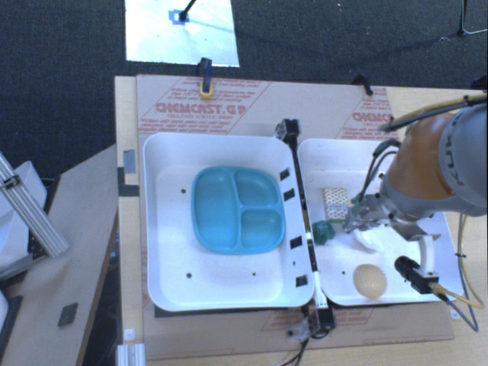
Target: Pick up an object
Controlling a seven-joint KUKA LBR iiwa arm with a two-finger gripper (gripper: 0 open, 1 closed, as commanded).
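Reaching in from the right, the grey arm [450, 166] with its orange band bends down over the right bin [320, 152], wrist low and cables looping off it. The gripper [357, 218] sits down near the bin floor, just right of a small green object [323, 231], and whether it is open or closed I cannot tell from here. A white crumpled item [374, 240] lies right under the wrist, touching or very near it. A checkered little block [335, 198] rests just above the green object, and a tan egg-shaped ball [370, 280] sits apart near the bin's front edge. Over in the left bin [164, 204], a blue divided plate [236, 210] lies flat in the middle. Both bins rest on a board with red lettering [200, 107], on a wooden bench [126, 97]. Dark carpet [61, 52] beyond, with a bright square sheet [180, 20] on it.
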